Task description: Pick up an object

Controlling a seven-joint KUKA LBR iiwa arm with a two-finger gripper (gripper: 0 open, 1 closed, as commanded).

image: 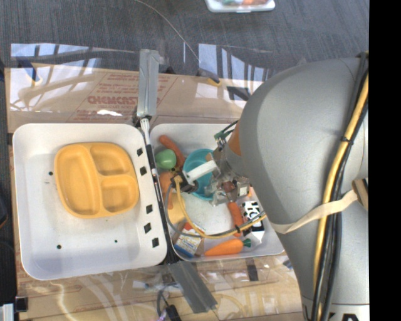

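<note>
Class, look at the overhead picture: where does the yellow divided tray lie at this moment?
The yellow divided tray lies in the left white bin, in its upper half, well apart from the toys and the pincer in the right white bin.

Bench (75, 63): dark grey ribbed surface, seen at a slant from above
Cardboard sheet (113, 94): flat and brown with red print, lying on the bench under the bins' far edge
Left bin (31, 251): shallow and white, resting on the bench
Right bin (200, 130): shallow and white, just beside the left bin, their inner walls touching
Small white tray (240, 5): at the far edge of the bench, well apart from the bins
</note>
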